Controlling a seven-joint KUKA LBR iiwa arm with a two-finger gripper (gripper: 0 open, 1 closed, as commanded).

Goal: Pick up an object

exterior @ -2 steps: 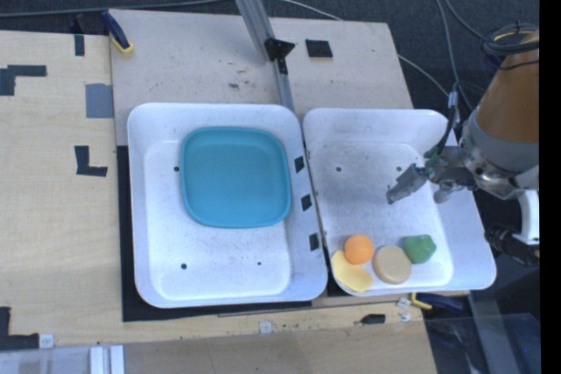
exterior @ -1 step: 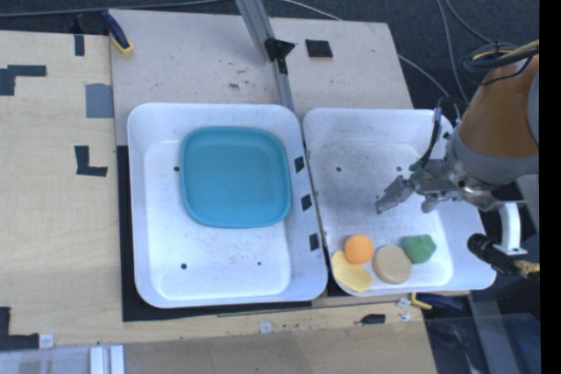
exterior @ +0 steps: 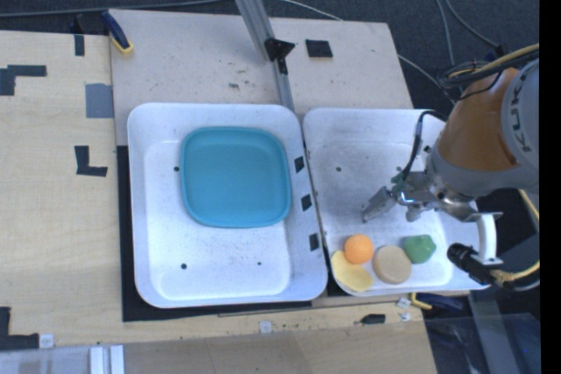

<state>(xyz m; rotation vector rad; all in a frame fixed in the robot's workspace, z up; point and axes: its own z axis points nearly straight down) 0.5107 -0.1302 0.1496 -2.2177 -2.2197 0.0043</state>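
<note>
Camera view, left bin (exterior: 153,188): holds a blue square plate (exterior: 235,176), lying flat toward the far side.
Camera view, right bin (exterior: 351,144): carries four small things bunched along the near edge.
Orange ball (exterior: 358,249): rests at the near edge, touching a yellow flat piece (exterior: 351,278) beneath and beside it.
Tan round piece (exterior: 392,264): just beside the ball, toward the near right corner.
Green piece (exterior: 419,248): touching or nearly touching the tan piece, nearest the right wall.
Gripper (exterior: 379,206): low over the middle of the right bin, fingers spread apart, nothing between them.
Relation to objects: fingertips sit apart from the cluster, on the far side of the orange ball, over bare bin floor.
Progress: nothing grasped yet; every candidate lies on the bin floor.
Left to do: judged from here, shift toward the near edge, close on one piece, lift clear.
Risk: pieces crowd together against the near wall, so a clean grip looks awkward.
</note>
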